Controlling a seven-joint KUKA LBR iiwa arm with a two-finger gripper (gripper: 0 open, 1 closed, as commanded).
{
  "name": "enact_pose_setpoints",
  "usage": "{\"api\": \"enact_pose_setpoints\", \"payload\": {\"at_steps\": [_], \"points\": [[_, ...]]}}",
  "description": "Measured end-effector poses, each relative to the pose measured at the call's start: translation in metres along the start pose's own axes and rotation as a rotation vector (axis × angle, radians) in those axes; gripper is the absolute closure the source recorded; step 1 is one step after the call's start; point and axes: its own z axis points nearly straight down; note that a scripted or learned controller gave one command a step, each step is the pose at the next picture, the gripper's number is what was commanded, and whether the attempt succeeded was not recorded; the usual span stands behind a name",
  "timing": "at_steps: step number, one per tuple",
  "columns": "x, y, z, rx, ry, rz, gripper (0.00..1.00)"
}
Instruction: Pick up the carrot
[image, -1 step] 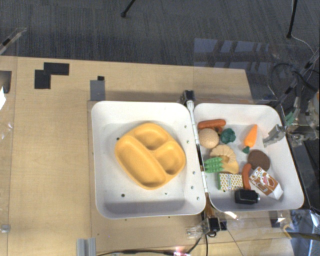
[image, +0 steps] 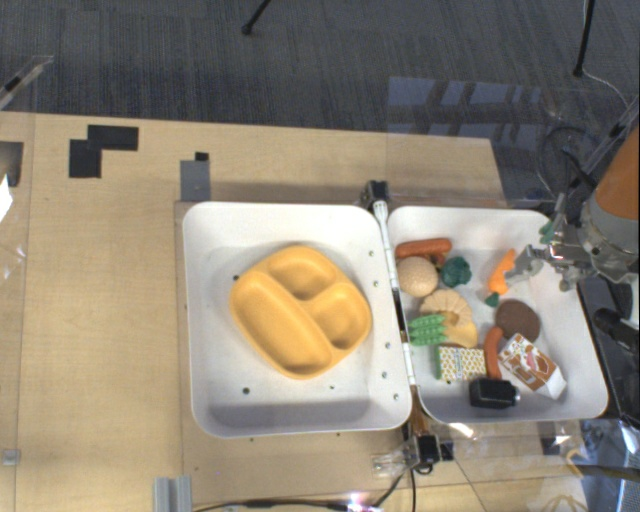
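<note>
gripper (image: 522, 262) — over right bin (image: 585, 395) | just beside carrot (image: 499, 271)

Grey arm reaches in from right, end effector (image: 530, 262) seemingly lowered.

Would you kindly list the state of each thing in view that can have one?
carrot: lying in the right bin, near the gripper, not lifted.
yellow divided plate: upright in the left bin, nothing in its compartments.
sausage: lying flat by the right bin's far wall.
gripper: just right of the carrot; grip cannot be told.
</note>
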Motion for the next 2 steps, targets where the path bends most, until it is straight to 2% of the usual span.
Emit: {"api": "enact_pose_setpoints", "payload": {"at_steps": [1, 2], "points": [[0.005, 0.013, 0.073, -0.019, -0.003, -0.119, 0.0], [0.007, 0.015, 0.06, -0.024, -0.003, -0.121, 1.0]]}}
